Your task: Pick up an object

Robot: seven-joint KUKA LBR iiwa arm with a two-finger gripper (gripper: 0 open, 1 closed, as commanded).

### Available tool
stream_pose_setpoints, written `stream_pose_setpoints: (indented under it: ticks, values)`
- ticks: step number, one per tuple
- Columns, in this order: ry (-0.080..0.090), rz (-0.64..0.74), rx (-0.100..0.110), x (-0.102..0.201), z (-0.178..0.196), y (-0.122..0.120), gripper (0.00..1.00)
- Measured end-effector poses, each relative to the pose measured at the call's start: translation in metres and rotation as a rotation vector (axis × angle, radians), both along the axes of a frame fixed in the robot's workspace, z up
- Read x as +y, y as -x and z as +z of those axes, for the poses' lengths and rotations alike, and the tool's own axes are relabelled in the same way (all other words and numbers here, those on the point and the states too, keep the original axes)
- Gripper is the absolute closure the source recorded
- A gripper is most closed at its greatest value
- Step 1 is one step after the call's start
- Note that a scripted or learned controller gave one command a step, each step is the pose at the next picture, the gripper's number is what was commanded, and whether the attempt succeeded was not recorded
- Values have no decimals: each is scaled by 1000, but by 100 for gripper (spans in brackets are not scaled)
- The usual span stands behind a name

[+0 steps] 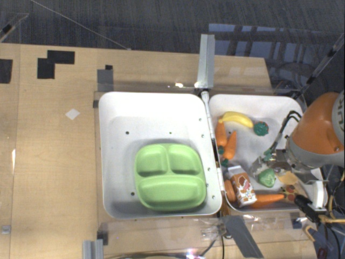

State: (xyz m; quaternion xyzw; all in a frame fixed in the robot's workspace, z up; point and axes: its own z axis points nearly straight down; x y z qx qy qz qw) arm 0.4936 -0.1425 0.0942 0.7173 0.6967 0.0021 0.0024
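Observation:
The right bin (275, 106) holds several toy foods. A yellow banana (237, 120) lies at the back beside a small dark green piece (261, 128). Two orange carrots (226, 140) lean on the bin's left wall. A red and white carton (243, 189) stands near the front, with a long carrot (265, 200) along the front wall. My gripper (271, 165) hangs low over the bin's right half, directly above a light green vegetable (266, 178), which it partly hides. Whether it touches the vegetable is unclear.
The left bin (116, 117) holds a green divided plate (170, 176). A metal post (205, 61) stands behind the divider between the bins. The orange-banded arm (321, 131) covers the right bin's right edge.

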Motion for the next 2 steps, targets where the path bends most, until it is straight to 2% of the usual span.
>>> stream_pose_setpoints:
  ticks: [1, 2]
  values:
    - [-1, 2, -6, 2, 12, -3, 100]
    - [0, 54, 0, 49, 103, -18, 100]
